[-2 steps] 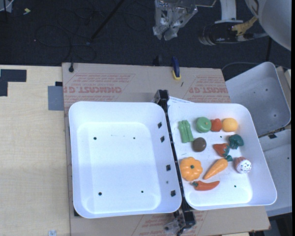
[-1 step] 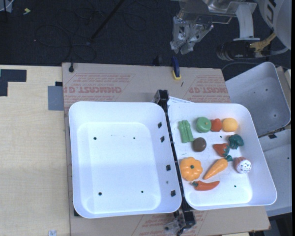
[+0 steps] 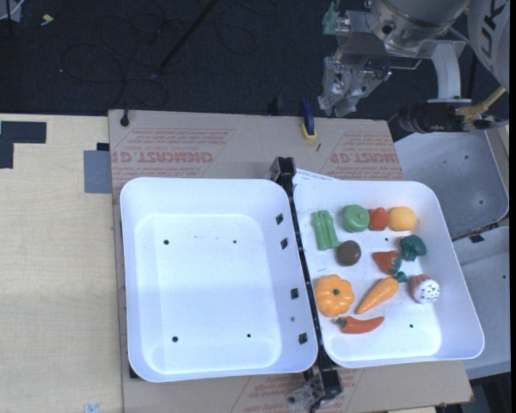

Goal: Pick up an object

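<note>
Partly cropped arm (image 3: 430,7), gripper (image 3: 342,101) unclear

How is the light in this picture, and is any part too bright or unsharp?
Camera view: the left bin floor is washed out by glare; the right bin is evenly lit and its toy food is sharp; the gripper is slightly blurred before a dark background.

Both of my white bins, the left bin (image 3: 146,231) and the right bin (image 3: 451,317), look like smooth plastic with a slight sheen, sitting on a matt brown cardboard sheet (image 3: 206,149) with red print on it. The bench top (image 3: 43,274) next to it looks like pale wood-grain, pretty flat finish. The toy veg like the pumpkin (image 3: 334,294) and carrot (image 3: 377,295) look like smooth plastic, and my gripper (image 3: 342,93) looks like bare greyish metal.
</note>
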`<action>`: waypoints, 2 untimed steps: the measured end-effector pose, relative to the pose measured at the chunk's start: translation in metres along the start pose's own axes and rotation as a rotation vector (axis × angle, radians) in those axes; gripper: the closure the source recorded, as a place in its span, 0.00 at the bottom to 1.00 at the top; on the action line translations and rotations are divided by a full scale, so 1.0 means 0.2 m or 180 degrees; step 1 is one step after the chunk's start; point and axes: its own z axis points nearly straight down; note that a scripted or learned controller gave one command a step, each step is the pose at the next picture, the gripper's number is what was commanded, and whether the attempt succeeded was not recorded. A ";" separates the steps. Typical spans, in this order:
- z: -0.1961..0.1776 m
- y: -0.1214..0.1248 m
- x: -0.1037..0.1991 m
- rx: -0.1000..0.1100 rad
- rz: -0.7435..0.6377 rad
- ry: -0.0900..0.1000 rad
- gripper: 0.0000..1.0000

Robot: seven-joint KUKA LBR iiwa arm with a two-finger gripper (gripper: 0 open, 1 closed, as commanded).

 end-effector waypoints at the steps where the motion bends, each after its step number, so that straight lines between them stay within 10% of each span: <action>1: 0.08 0.00 -0.14 -0.0009 -0.0005 0.0003 1.00; 2: -0.39 0.00 -0.13 -0.0049 -0.0027 0.0009 1.00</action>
